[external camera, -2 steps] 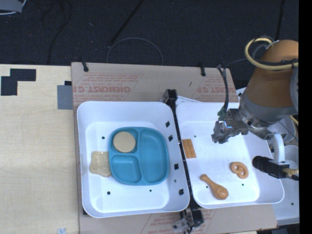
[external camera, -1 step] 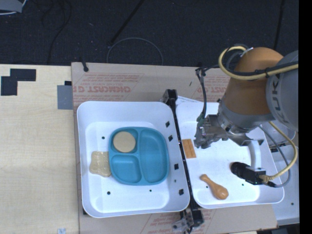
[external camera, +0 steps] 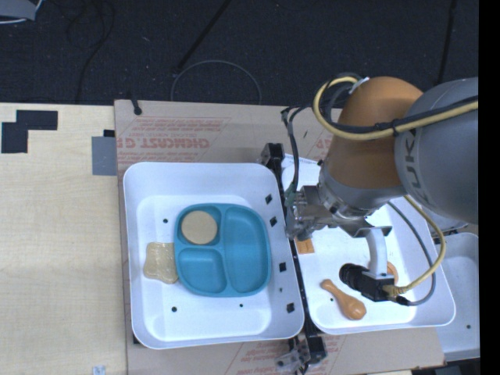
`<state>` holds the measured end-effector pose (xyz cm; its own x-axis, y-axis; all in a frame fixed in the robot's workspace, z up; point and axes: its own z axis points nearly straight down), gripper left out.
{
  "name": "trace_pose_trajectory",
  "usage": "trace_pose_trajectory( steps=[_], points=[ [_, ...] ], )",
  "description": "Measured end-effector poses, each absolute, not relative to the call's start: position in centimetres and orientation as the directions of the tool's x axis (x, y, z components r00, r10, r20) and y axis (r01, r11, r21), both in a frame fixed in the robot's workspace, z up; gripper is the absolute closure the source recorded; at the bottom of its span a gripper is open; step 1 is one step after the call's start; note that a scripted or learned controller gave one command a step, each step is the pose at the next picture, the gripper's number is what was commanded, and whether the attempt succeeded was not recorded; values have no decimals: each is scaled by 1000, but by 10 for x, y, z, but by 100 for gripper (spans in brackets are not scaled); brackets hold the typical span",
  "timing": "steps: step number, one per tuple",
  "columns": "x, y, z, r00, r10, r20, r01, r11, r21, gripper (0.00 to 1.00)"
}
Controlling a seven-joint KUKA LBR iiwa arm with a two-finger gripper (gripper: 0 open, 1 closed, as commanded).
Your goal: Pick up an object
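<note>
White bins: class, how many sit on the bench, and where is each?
2. The left bin holds a blue tray; the right bin lies under the arm and holds a wooden spoon. The arm may hide other items.

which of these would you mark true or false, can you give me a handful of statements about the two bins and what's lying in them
1. The blue divided tray lies in the left bin. True.
2. A round tan disc sits in one compartment of the tray. True.
3. The wooden spoon lies in the left bin. False: it lies in the right bin, near the front edge.
4. The pale yellow sponge-like piece is inside the tray. False: it lies on the bin floor beside the tray's left edge.
5. The arm hangs above the right bin. True.
</note>
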<state>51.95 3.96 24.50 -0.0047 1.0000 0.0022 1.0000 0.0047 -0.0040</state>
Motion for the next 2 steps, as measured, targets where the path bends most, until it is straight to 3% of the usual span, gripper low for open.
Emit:
trace_pose_trajectory(
  steps=[1, 2],
  points=[
    [524, 91, 222, -4, 1000, 1, 1000, 4, -7, 100],
    [523, 109, 237, -1, 1000, 0, 1000, 1, -4, 100]
  ],
)
